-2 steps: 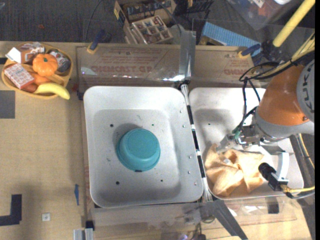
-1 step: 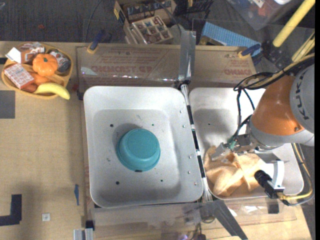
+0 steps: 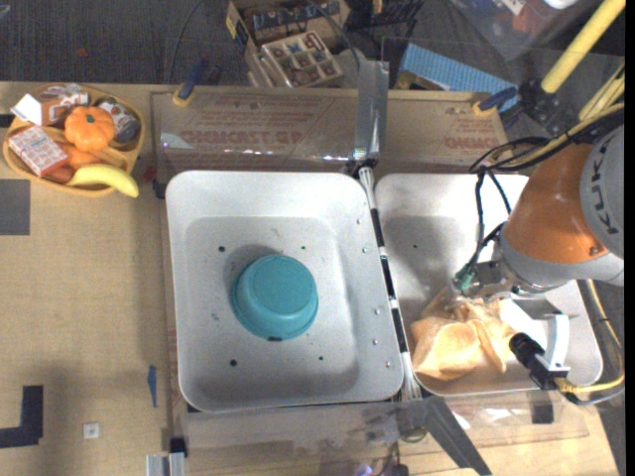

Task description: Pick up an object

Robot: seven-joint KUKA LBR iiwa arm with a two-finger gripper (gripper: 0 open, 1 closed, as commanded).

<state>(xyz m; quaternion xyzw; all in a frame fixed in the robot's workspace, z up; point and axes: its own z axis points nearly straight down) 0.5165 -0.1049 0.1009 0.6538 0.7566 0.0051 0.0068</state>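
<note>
Presently: arm (image 3: 566, 216) low over right bin (image 3: 427, 206), gripper (image 3: 474, 284) touching cloth (image 3: 458, 340), lower right; grip state indeterminable. Bowl (image 3: 276, 296) inverted, left bin (image 3: 198, 216), untouched.

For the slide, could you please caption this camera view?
Arm reaching into the right bin over a crumpled tan cloth; teal bowl in the left bin.

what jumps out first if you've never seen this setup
The teal bowl lies upside down, alone in the middle of the left bin. In the right bin, the grey-and-orange arm reaches down over a crumpled tan cloth near the front edge. A dish of toy food sits at the bench's far left.
</note>
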